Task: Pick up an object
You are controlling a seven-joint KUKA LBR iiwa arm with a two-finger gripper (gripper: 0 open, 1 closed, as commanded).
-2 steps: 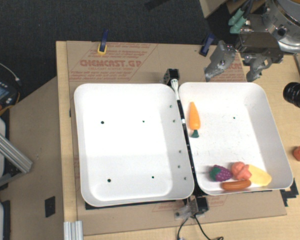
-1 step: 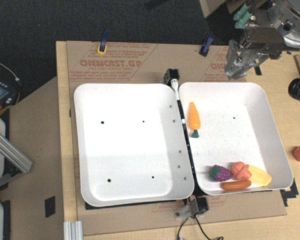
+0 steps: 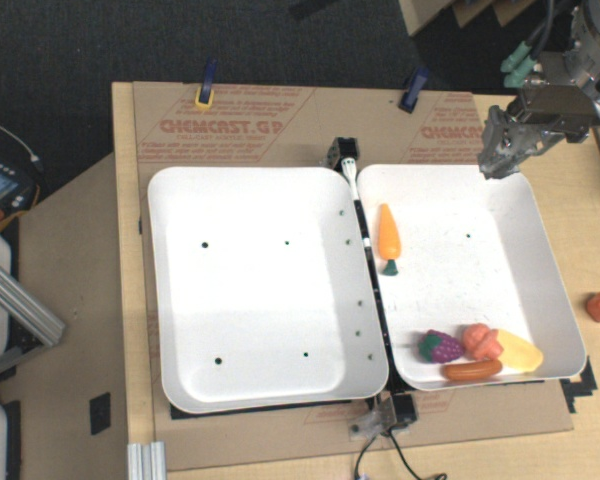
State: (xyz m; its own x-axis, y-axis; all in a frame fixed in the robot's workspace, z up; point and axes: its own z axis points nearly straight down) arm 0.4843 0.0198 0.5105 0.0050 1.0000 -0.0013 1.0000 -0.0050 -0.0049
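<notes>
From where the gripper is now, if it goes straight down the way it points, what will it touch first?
Most likely the bare floor or rim of the right bin at its far right corner. The gripper points down there, well away from the toy carrot and the food pile. Depth is hard to judge from this slanted view.

A brown cardboard-covered worktop [image 3: 280, 118] carries two shallow white bins side by side, the left bin [image 3: 260, 288] and the right bin [image 3: 460, 268], touching along their inner edges.
</notes>
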